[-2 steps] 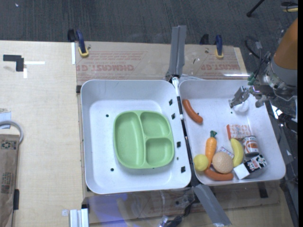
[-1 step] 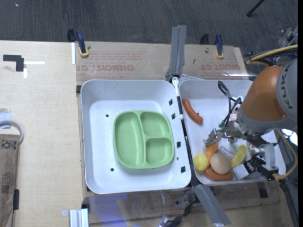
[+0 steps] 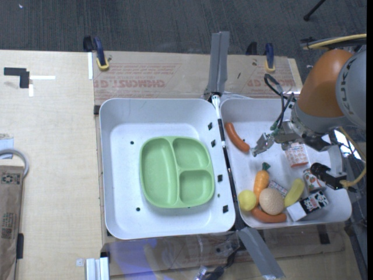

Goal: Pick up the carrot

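The carrot [image 3: 261, 181] is small and orange with a green top. It lies near the middle of the right bin [image 3: 245, 112], its tip pointing toward the front edge. My gripper [image 3: 260, 145] hangs above the same bin, a short way behind the carrot and apart from it. It points to the left, between the carrot and a red sausage [image 3: 237, 137]. Nothing shows in its grasp.
Around the carrot lie a yellow lemon [image 3: 247, 200], a tan egg-shaped thing [image 3: 271, 201], a second sausage [image 3: 269, 216], a yellow banana-like piece [image 3: 295, 192] and small cartons [image 3: 297, 154] [image 3: 309, 205]. The left bin [image 3: 116, 156] holds a green divided plate [image 3: 176, 171].
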Motion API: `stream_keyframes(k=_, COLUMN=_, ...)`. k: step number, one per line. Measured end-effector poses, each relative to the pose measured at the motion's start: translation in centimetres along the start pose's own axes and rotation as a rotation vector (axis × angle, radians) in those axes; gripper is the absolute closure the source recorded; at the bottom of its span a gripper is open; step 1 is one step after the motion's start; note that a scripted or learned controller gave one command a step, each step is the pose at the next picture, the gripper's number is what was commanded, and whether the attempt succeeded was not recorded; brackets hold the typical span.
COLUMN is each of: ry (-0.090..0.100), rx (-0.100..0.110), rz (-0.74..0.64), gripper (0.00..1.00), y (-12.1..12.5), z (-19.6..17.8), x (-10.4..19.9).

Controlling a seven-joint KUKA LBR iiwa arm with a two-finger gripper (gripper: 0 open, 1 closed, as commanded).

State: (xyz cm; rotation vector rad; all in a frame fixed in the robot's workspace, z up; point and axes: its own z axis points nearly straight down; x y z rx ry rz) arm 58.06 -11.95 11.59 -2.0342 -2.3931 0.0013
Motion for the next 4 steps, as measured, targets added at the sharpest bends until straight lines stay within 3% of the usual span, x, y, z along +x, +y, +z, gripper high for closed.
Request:
stream_keyframes(k=1, ry=0.001, rx=0.003, rz=-0.056, gripper=0.0, y=-5.8, z=2.6, x=2.8)
stream_keyframes(k=2, ry=0.0, rx=0.001, rz=-0.088, gripper=0.0, y=-4.2, z=-1.0, x=2.5)
stream_keyframes(k=3, ry=0.002, rx=0.001, rz=-0.342, gripper=0.0, y=-7.2, z=2.6, x=3.0)
stream_keyframes(k=4, ry=0.002, rx=0.0, rz=-0.34, gripper=1.0, y=-7.1, z=1.8, x=2.9)
